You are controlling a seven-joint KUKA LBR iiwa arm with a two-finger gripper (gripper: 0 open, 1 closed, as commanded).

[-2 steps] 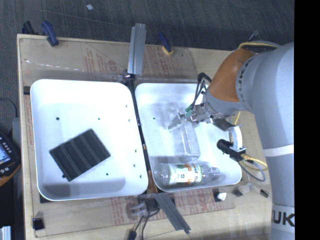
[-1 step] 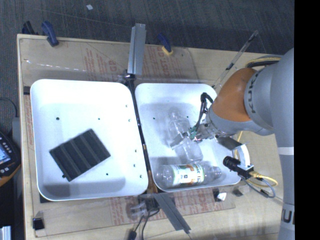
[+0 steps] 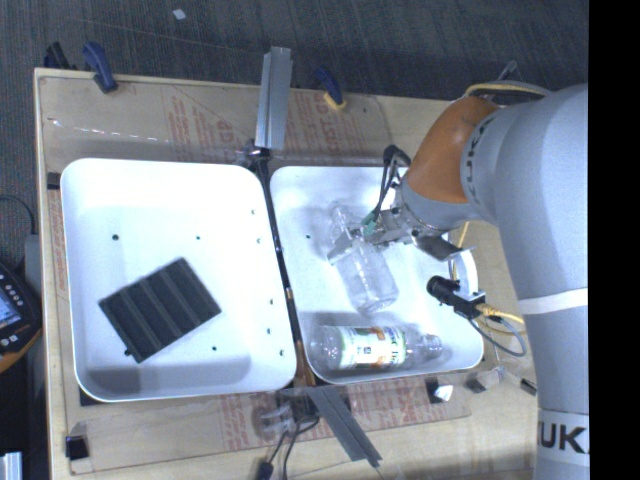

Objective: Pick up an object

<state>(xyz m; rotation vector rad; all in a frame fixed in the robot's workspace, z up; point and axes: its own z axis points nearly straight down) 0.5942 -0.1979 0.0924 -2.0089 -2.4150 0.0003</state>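
Clear plastic cup lies tipped in right bin.

The arm is running off the right and bottom edges, so its base is lying out of sight — its lettering is showing as "UK" and no more. Its wrist is covering the gripper, and the fingers are blurring into the clear plastic beneath them. That clear cup is fading into the white of the right bin, its outline hard to trace. The label on the bottle is reading too small. A dark device is being cut by the left edge.
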